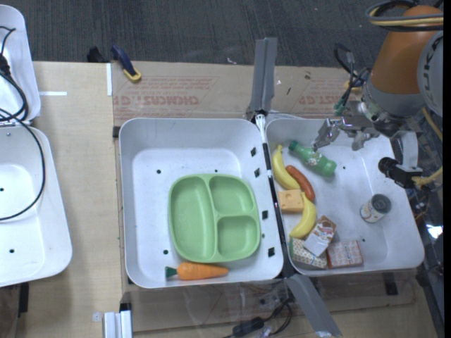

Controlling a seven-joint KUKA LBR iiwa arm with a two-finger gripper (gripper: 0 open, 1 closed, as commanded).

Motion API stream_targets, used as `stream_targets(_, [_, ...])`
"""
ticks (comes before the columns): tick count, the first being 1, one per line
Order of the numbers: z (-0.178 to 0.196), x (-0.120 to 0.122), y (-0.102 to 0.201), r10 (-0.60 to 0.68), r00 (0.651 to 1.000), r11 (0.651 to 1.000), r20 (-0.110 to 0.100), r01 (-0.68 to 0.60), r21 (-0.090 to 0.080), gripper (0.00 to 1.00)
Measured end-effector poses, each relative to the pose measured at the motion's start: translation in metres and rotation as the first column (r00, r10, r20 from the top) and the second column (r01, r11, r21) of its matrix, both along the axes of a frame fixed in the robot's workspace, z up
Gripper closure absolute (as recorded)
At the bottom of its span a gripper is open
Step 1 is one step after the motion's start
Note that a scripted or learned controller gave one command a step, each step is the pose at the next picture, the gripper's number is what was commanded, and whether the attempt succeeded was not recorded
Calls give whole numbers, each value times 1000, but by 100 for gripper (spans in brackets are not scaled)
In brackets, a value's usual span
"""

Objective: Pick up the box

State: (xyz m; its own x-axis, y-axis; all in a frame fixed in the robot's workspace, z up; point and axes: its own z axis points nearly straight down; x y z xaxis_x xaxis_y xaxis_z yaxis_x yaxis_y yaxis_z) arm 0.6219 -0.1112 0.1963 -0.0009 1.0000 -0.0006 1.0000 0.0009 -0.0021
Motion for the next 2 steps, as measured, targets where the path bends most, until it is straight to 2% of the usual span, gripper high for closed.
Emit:
stream_targets(1, [-105, -16, -43, 34, 999, 999, 1, -34, 0, 0])
stream_targets(2, [-96, -15, -44, 29, 1000, 1000, 1, -29, 0, 100])
